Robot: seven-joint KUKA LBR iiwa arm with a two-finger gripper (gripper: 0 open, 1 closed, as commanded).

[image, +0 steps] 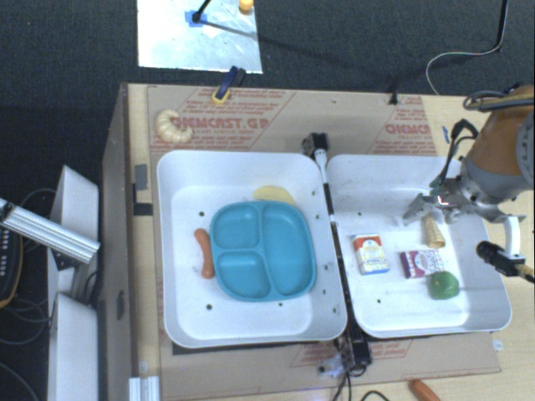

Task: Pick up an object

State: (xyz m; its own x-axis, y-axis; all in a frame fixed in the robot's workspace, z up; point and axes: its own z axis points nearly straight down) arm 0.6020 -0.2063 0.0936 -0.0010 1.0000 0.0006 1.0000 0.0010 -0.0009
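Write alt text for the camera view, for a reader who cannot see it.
A grey and orange robot arm reaches in from the right, its hand low over the right white bin, just above a tan cone. That bin also holds a small carton, a maroon packet and a green ball. The left bin holds a blue divided plate and an orange sausage.

A brown cardboard sheet with red print lies beyond the bins. On its left end rests a pale, ribbed, curled toy, and at its far edge sits a blue-and-yellow clip. Farther off, on the dark carpet, lies a shiny silver sheet bearing a small yellow ball and a blue patch. An aluminium rail slants at the left
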